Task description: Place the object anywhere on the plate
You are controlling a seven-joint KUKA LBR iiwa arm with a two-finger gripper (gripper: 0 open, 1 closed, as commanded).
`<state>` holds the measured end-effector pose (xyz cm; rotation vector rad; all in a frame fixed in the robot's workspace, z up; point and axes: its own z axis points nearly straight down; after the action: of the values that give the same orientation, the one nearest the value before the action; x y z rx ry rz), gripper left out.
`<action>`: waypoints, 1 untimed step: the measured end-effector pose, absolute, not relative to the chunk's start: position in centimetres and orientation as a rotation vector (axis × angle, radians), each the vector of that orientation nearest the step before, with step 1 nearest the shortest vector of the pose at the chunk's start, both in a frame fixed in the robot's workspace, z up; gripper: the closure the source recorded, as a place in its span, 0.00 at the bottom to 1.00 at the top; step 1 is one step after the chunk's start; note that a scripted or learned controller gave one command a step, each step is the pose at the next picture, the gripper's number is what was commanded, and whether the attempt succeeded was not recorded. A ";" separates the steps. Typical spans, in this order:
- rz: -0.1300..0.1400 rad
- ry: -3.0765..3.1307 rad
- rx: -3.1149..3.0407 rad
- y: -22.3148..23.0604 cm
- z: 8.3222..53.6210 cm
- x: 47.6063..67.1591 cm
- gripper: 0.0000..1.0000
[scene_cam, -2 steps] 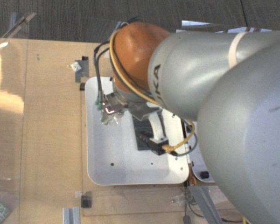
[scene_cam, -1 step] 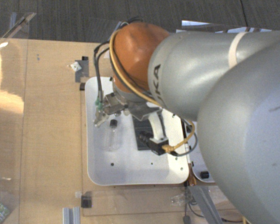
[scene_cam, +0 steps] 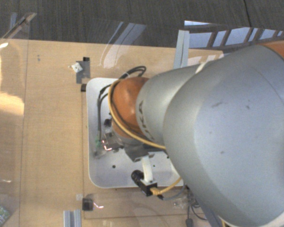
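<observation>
The grey arm (scene_cam: 227, 136) is the biggest thing here, a broad rounded housing that covers the right half and lower right of the frame and blocks nearly everything beneath it. Left of it comes the orange band (scene_cam: 128, 105), ringed by a yellow cable and a thinner black one that loops up above it near the centre of the frame.

Under the arm lies a white bin (scene_cam: 95, 126), seen in the centre-left; its left wall, part of its floor and its rounded lower-left corner are in sight, the rest hidden by the arm. The wooden bench (scene_cam: 42, 126) fills the left side, with a bright patch of light at the far left and dark ribbed flooring across the top of the frame. A clear panel with a reflective edge stands at the upper left.

The gripper (scene_cam: 105, 143) sits low over the bin's left part, below the orange band; its tip is crowded by wrist hardware, and whether it is apart or together cannot be told. The object and the plate cannot be made out, as the arm covers most of the bin.

Smaller things: a black connector (scene_cam: 141, 181) with a white stem at the bin's lower edge, a black bracket (scene_cam: 84, 70) at the bin's upper-left corner, another (scene_cam: 87, 204) at its lower left. No writing is readable
</observation>
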<state>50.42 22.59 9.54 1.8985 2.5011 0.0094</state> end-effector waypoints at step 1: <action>0.016 2.499 1.899 22.5 10.6 50.7 1.00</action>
<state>50.66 22.55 10.63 1.8995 2.4995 0.0159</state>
